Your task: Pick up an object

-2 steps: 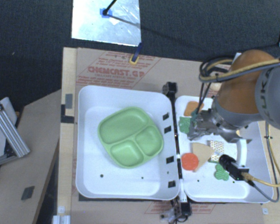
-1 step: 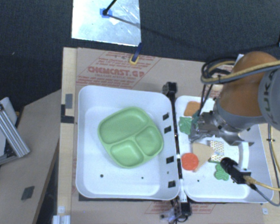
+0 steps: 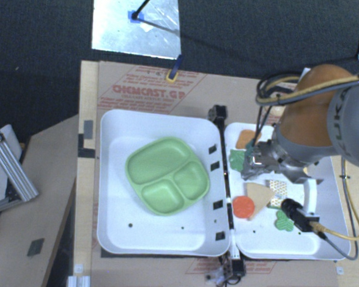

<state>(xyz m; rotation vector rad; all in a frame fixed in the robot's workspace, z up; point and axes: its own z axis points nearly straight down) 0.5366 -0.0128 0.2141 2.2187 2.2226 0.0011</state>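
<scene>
Bins, two shallow white ones, sit side by side on a printed cardboard sheet (image 3: 146, 89) that covers the bench. In the left bin (image 3: 106, 184) we see one thing: a pale green divided plate (image 3: 167, 175) with three compartments, lying flat near the middle and turned at a slant to the bin's walls. The right bin (image 3: 329, 245) carries the loose pieces that could be picked up, and they cluster in its left half, close to the wall it shares with the other bin. An orange-tan piece (image 3: 246, 138) lies in the far left corner, and a dark green piece (image 3: 235, 157) is just on the near side of it. Further toward the near edge a beige wedge (image 3: 259, 193) touches a round red piece (image 3: 244, 207) at its left. A small bright green piece (image 3: 284, 222) lies to their right, nearer the bin's middle. A small patterned yellow-and-white piece (image 3: 279, 188) lies just beside the wedge on its right. The grey arm (image 3: 316, 119) reaches in from the right edge of the bench, its orange band above the wrist, and the tool (image 3: 252, 162) hangs over the bin's left half, close by the dark green piece. We cannot tell whether it is wide or narrow — the wrist hides that — and we see nothing held in it. Beyond the bench's far edge lies a shiny silver sheet (image 3: 137, 19).
</scene>
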